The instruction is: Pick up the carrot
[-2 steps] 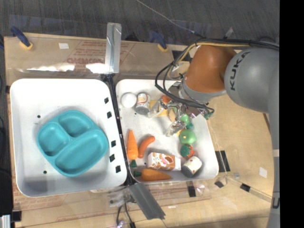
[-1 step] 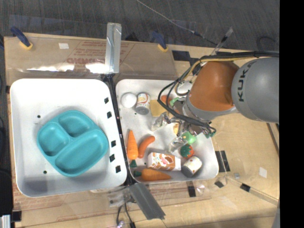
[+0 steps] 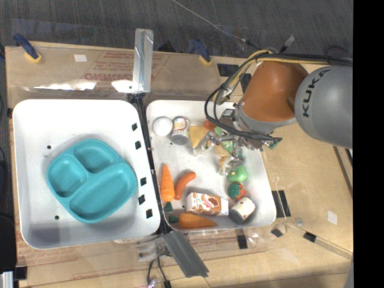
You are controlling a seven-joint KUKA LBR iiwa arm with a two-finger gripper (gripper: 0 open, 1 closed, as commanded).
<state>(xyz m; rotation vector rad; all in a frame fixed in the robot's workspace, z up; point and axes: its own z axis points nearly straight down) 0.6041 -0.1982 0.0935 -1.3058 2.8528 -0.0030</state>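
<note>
Right of centre, over the right bin (image 3: pixel 261 179): gripper (image 3: pixel 231 152), finger state impossible to tell. Lower left of that bin: carrot (image 3: pixel 167 183), lying untouched, well apart. Grasp and lift both remaining.

Bins (image 3: pixel 24 161): white | plate (image 3: pixel 91 179), left bin: teal | carrot (image 3: pixel 167 183), 9 o'clock of right bin: orange, green stub | second carrot (image 3: pixel 193 221), 6 o'clock: orange | sausage (image 3: pixel 184 183): red-orange | carton (image 3: pixel 207 203): brown and white print | arm (image 3: pixel 321 104): grey, orange band (image 3: pixel 270 92) | bench (image 3: pixel 312 185): tan.
</note>
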